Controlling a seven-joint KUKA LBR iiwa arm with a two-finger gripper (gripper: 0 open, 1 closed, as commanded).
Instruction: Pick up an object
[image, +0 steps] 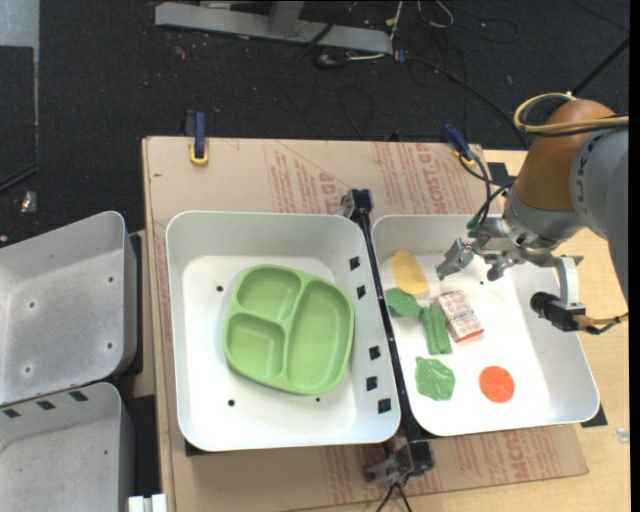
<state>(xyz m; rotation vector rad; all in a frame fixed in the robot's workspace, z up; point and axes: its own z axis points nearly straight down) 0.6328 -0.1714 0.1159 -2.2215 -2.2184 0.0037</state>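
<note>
Gripper (478, 258): hangs over the right bin's (560, 400) far half; fingers look spread, nothing between them.
Nearest thing: yellow piece (409, 271), just to the camera's left of your fingertips.
Next nearest: small carton (461, 315), toward the camera from the gripper, long axis running near-to-far.
Others: green pieces (432, 330) beside the carton; orange disc (497, 383) nearer the front.
Arm pose: wrist (560, 170) enters from the right, angled down.

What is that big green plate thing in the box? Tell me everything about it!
The green plate is a light green tray, plastic-looking, with rounded corners and three sections: two smaller ones on one side, one long one on the other. It lies flat and slightly turned in the left white bin, on the bin's floor, with nothing in its sections.
</note>
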